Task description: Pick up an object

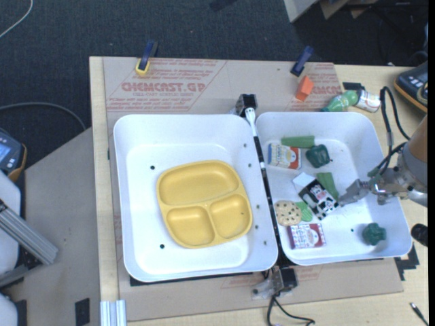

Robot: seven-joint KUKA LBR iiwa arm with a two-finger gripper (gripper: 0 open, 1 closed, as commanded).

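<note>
The claw [350, 193] reaches into the right bin [360, 124] from the far side, its tip low over the bin floor just beside the black-and-white packet [318, 197]; whether it is open or closed I cannot tell, since the tip is small and blurred. Nothing shows gripped in it. The likeliest pick is that packet, which sits directly ahead of the claw, crowded by a green strip [327, 182], a cookie [288, 212] and a red-and-white packet [306, 236] just beyond. The risk is a push rather than a grasp: a flat packet may slide, or the claw may catch a neighbour. A dark green lump [372, 233] lies behind it, well clear. The arm's upper part is cut off.
</note>
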